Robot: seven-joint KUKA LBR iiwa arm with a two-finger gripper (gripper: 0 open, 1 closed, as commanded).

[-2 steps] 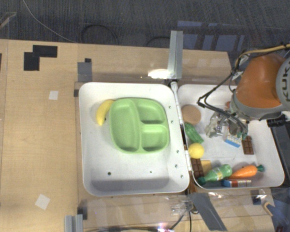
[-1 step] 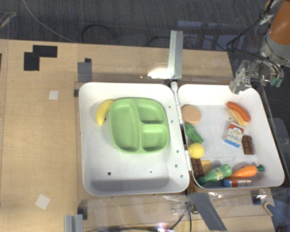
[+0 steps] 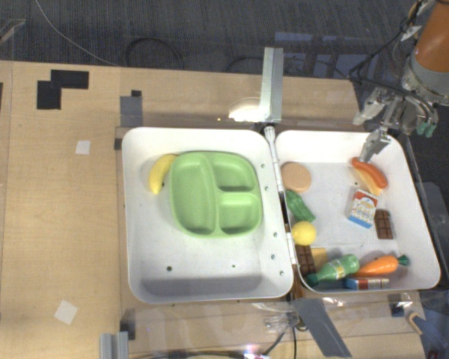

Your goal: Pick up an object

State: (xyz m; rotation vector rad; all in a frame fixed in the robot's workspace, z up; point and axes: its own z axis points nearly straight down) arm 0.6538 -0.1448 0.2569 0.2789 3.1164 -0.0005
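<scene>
My gripper (image 3: 374,145) hangs over the far right part of the right bin (image 3: 333,158), just above and behind a hot dog (image 3: 369,174). Nothing shows in its grasp. Below the hot dog lie a small milk carton (image 3: 361,206) and a brown chocolate bar (image 3: 384,224). Along the bin's left side sit a round brown bun (image 3: 296,176), a green vegetable (image 3: 299,206) and a yellow lemon (image 3: 304,233). At the near edge lie a green bottle (image 3: 337,269) and an orange carrot (image 3: 378,265).
The left bin (image 3: 146,260) holds a green divided plate (image 3: 213,193) with a banana (image 3: 161,172) at its left edge. A metal divider post (image 3: 272,88) stands behind the seam between the bins. Cables hang near the arm's wrist at the top right.
</scene>
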